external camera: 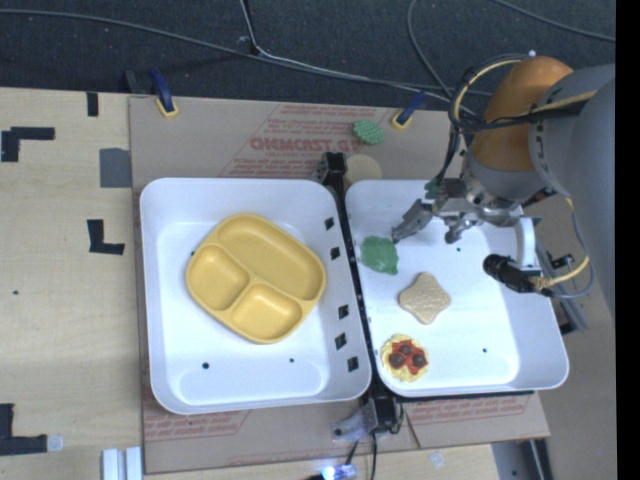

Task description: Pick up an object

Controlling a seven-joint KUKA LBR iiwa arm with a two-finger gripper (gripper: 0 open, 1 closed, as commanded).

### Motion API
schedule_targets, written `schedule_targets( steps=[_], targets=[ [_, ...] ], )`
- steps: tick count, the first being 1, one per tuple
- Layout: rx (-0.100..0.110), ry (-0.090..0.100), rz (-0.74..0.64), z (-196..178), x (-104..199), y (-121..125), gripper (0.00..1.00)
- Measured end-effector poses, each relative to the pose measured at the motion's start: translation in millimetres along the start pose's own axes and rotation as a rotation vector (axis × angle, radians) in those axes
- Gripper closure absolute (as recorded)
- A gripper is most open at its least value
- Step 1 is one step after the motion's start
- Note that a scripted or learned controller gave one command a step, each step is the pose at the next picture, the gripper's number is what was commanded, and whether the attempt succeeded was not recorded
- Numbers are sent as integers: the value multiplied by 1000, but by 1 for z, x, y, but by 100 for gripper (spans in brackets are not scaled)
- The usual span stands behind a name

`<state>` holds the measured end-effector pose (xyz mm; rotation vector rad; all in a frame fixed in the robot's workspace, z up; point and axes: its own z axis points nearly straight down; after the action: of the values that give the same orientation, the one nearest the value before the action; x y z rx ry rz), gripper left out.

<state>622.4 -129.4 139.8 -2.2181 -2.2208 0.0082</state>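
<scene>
In the right-hand white bin (540,363), three things crowd the left side: a green leafy toy piece (380,255), a tan scalloped cracker-like piece (425,298), and a small round pizza toy (404,358). Its right half lies open. The yellow divided plastic plate (256,276) takes up most of the left white bin (160,268).

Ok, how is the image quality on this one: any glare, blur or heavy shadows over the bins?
Camera view: lighting is even and soft; the right bin and left bin look bright white but not blown out. The yellow divided tray casts only a faint shadow. The tool and the green piece look slightly soft; the whole frame is low in detail.
</scene>
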Motion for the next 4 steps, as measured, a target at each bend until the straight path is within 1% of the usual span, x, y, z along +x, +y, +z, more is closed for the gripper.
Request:
schedule_targets(
  steps=[1, 2, 3, 4],
  targets=[
    [-1, 0, 0, 54, 1, -1, 0],
    [-3, 1, -2, 41, 2, 0, 100],
    [-9, 2, 0, -10, -4, -7, 100],
    [-12, 1, -1, -74, -4, -3, 100]
  ],
)
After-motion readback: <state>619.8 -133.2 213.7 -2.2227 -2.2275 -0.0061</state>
